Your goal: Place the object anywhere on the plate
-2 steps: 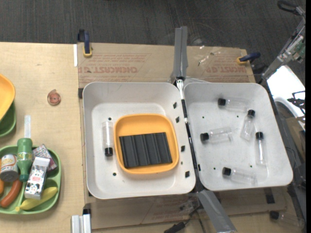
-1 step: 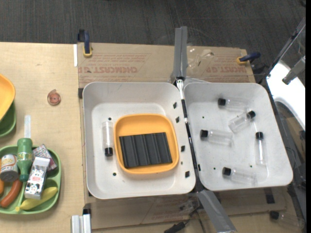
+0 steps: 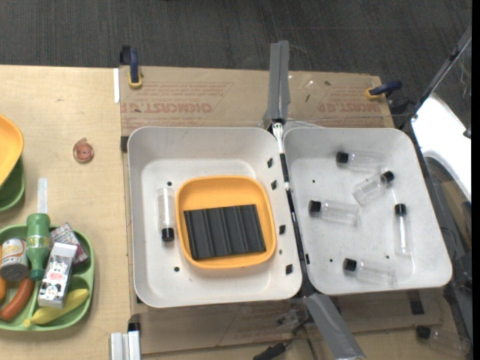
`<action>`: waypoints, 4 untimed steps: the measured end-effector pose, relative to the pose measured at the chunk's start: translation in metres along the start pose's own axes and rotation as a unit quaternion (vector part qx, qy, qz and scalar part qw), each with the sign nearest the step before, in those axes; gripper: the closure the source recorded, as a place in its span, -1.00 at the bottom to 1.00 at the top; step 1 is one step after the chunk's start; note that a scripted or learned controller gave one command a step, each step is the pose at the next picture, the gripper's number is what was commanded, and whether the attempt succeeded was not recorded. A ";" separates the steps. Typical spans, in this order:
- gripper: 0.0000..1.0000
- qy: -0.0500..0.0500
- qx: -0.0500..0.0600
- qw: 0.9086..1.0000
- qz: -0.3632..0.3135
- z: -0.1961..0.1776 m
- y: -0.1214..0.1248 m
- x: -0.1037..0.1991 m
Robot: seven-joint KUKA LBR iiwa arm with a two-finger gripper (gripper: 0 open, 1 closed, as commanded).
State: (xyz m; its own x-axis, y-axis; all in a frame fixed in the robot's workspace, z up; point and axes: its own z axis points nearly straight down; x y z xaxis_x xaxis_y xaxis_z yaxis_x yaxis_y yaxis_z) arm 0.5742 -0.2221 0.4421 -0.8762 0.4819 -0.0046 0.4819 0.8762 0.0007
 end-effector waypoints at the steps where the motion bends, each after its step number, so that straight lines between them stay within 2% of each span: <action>1: -1.00 -0.001 0.000 0.988 -0.153 -0.002 -0.026 0.047; 2: -1.00 0.001 -0.001 0.954 -0.299 -0.001 -0.046 0.083; 3: -1.00 0.000 -0.001 0.898 -0.441 0.000 -0.040 0.073; 4: -1.00 0.001 -0.002 0.837 -0.547 0.017 -0.041 0.074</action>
State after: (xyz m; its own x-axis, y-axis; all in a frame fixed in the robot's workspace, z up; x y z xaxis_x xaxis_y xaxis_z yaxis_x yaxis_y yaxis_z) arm 0.4897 -0.2220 0.4248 -0.7932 -0.6090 -0.0028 -0.6090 0.7932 -0.0005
